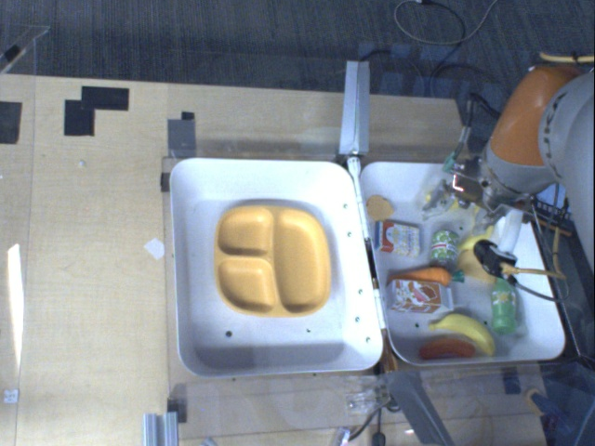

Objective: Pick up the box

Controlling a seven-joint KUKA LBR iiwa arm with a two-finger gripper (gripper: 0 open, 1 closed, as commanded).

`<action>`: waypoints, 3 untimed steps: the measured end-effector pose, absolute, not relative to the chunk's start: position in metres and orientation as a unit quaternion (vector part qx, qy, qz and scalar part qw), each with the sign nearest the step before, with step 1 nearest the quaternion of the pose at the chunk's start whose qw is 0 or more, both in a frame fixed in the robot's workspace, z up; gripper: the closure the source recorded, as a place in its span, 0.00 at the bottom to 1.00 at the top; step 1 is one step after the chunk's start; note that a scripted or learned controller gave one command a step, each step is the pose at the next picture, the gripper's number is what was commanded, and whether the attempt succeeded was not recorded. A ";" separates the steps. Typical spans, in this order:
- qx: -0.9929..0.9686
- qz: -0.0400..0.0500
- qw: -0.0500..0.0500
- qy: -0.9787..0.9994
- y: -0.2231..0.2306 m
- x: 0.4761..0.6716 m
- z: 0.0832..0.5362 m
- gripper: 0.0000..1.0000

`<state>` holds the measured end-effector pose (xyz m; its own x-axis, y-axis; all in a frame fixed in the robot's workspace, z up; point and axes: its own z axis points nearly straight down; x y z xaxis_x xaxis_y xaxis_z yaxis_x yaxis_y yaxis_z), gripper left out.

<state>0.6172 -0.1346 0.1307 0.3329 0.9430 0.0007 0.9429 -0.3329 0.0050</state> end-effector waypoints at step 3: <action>0.766 0.007 0.004 0.643 -0.097 0.638 0.101 0.00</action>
